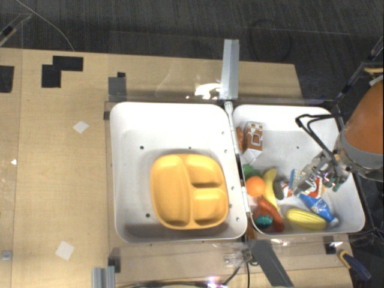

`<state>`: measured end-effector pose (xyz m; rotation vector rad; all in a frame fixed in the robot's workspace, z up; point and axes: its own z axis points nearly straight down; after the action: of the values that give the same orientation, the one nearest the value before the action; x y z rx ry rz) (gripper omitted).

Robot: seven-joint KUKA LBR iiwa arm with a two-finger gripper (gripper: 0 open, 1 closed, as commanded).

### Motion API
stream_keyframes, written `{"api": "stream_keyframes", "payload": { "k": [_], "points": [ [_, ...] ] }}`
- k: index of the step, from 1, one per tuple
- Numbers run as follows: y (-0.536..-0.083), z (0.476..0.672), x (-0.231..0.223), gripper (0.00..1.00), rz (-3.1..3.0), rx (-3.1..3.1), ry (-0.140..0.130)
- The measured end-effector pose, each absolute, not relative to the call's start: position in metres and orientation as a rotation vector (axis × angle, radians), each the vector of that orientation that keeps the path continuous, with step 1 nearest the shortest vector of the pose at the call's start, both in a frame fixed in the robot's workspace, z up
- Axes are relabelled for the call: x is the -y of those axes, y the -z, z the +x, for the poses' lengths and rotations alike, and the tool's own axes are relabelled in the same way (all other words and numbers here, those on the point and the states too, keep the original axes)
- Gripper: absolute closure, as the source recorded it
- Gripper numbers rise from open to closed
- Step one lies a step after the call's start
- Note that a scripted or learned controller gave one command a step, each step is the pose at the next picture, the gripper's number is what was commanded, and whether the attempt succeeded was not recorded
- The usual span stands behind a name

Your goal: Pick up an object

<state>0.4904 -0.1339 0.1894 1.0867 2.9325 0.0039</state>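
Note:
The right bin (282, 116) holds a heap of toy food along its near side: an orange ball (255, 186), a yellow banana (270, 186), a yellow corn cob (305, 219), a red piece (266, 212), a blue-and-white packet (318, 207) and a small carton (254, 137) farther back. My gripper (307, 179) reaches in from the right and hangs low over the heap, just right of the banana and above the packet. Its fingers appear spread, with nothing seen between them.
The left bin (129, 125) bears a yellow divided plate (189, 189) near its front. A metal post (230, 71) stands behind the wall between the bins. A black cable (312, 128) loops over the right bin's far right side.

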Motion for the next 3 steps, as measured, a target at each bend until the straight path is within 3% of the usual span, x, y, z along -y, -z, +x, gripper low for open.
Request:
{"api": "stream_keyframes", "payload": {
  "k": [1, 2, 3],
  "points": [
    [-0.284, 0.512, 0.137, 1.00, -0.220, -3.122, 0.004],
    [-0.242, 0.496, 0.208, 1.00, -0.382, -3.113, 0.004],
    [-0.256, 0.500, 0.206, 1.00, -0.381, -3.101, 0.009]
  ]
}}
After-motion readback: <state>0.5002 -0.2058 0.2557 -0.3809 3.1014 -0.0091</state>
